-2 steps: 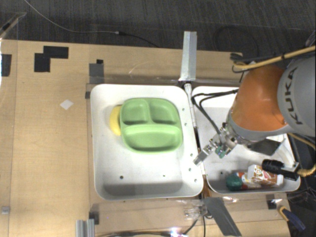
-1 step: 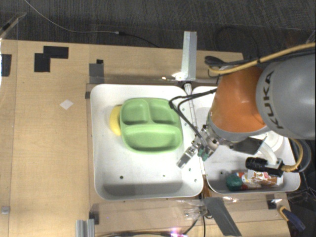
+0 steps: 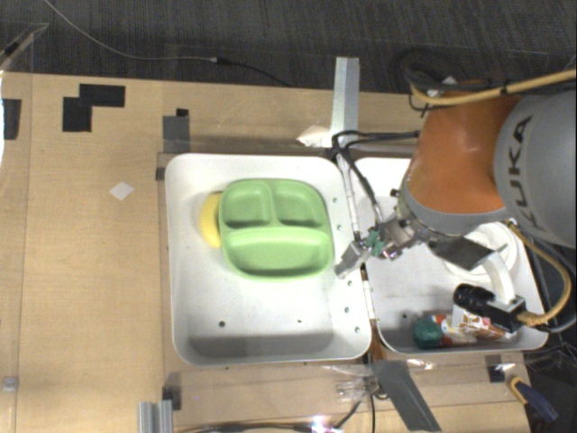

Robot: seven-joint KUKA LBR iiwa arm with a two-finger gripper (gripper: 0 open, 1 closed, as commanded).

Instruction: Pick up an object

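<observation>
Left bin [image 3: 194, 269]: green divided tray [image 3: 274, 226], upside-looking, yellow object [image 3: 209, 220] tucked under its left edge. Right bin [image 3: 397, 309]: green object [image 3: 426, 333] beside a small red-and-white packet [image 3: 469, 326], print unreadable. Gripper [image 3: 383, 240] at the divider between bins, grip state can't tell. Arm [image 3: 478, 156] reads "KUKA".

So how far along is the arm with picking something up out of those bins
Nothing looks picked yet. The green divided plate lies flat in the left bin with a yellow item tucked under its left edge, and small items sit in the right bin's near corner. The arm hangs over the right bin, with the claw near the divider. A grasp and lift remain.
</observation>
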